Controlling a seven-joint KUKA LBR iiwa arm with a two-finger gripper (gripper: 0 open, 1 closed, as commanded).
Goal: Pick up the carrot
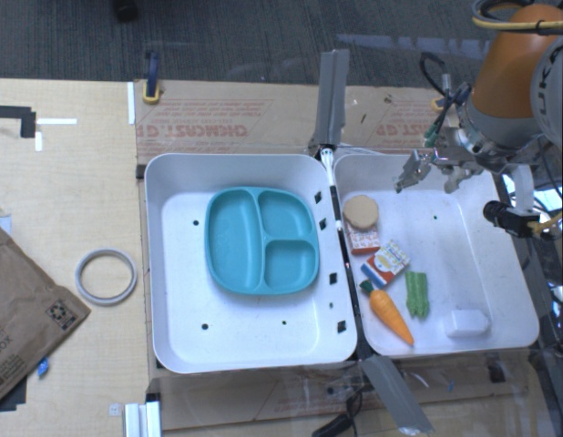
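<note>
My end effector (432,173) hangs over the far edge of the right-hand white bin (500,271), its two fingers spread apart and holding nothing. The orange plastic carrot (391,317) lies well apart from it at the bin's near left, beside a green ridged vegetable piece (416,295) and a small red-and-white carton (387,263) whose print is too small to read. Mirrored red lettering on the cardboard sheet (227,116) covering the surface is not clearly legible.
</note>
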